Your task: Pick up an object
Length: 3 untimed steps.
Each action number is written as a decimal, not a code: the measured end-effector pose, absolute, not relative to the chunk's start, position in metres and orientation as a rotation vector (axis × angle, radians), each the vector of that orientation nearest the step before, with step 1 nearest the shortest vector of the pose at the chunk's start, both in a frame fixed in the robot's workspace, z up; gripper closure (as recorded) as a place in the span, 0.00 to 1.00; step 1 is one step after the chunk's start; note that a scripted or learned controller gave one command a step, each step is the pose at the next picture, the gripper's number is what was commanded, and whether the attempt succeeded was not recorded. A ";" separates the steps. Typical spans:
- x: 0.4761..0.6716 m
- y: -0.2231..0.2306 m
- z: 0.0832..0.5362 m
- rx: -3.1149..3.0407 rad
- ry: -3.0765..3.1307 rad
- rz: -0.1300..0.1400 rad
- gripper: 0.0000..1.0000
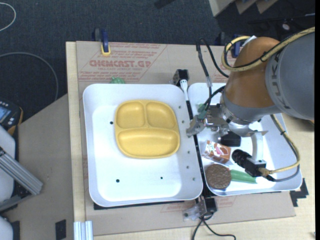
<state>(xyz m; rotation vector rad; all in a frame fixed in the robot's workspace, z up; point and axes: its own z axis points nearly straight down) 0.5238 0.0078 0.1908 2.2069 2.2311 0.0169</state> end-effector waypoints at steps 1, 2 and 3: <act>0.523 0.001 0.195 2.220 2.220 0.003 1.00; 0.480 0.033 0.308 2.213 2.222 0.016 1.00; 0.478 0.109 0.275 2.217 2.234 -0.004 1.00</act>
